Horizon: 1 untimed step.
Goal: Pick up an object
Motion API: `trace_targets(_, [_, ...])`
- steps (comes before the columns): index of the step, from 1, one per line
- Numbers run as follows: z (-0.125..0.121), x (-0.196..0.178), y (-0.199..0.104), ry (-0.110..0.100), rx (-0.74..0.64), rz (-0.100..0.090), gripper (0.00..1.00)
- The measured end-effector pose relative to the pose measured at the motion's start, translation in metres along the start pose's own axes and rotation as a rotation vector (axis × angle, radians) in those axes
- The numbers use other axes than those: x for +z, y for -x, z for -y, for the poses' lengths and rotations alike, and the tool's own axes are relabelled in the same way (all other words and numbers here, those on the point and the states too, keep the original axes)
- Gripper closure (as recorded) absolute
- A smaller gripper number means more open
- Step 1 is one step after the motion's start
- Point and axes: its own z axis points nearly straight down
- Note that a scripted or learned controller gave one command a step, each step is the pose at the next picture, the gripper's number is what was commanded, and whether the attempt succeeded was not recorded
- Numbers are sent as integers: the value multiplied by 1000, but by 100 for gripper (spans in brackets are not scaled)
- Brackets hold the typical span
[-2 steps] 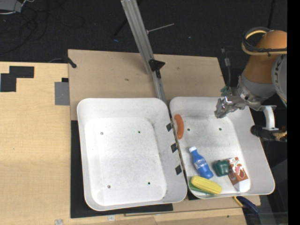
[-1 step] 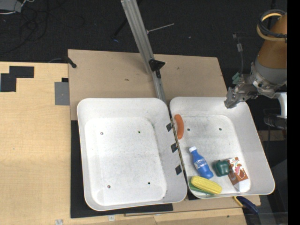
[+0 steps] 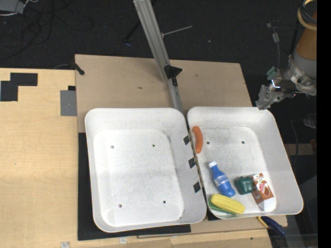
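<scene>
We see the left bin (image 3: 137, 169) bare, the right bin (image 3: 279, 154) holding a sausage (image 3: 197, 138), blue bottle (image 3: 221, 179), corn cob (image 3: 227, 204), green piece (image 3: 244, 184) and carton (image 3: 261, 187) untouched, while our gripper (image 3: 268, 94) hangs beyond its far-right corner, nothing picked, grip unreadable.

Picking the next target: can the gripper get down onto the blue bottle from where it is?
Probably yes. The gripper hangs outside the right bin's far corner, and the blue bottle lies uncovered, apart from the green block and corn.
</scene>
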Motion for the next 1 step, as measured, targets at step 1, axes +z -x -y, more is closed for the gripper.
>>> trace_targets(1, [7, 5, -48, -7, -3, -3, 100])
